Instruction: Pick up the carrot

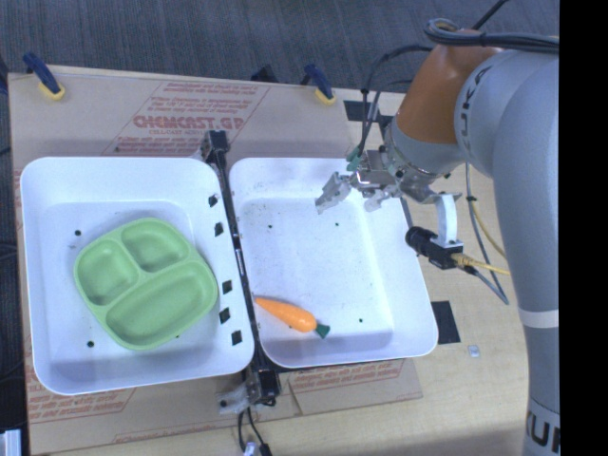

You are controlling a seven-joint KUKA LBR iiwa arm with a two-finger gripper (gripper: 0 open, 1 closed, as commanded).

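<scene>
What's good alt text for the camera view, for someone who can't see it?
An orange carrot lies near the front left corner of the right white bin, while the arm's gripper hangs over that bin's far side, well apart from it. The left white bin holds a green divided plate.

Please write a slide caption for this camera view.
Gripper above right white bin; orange carrot lies at near edge.

Bench (85,98) — two white bins (38,283) side by side
</scene>
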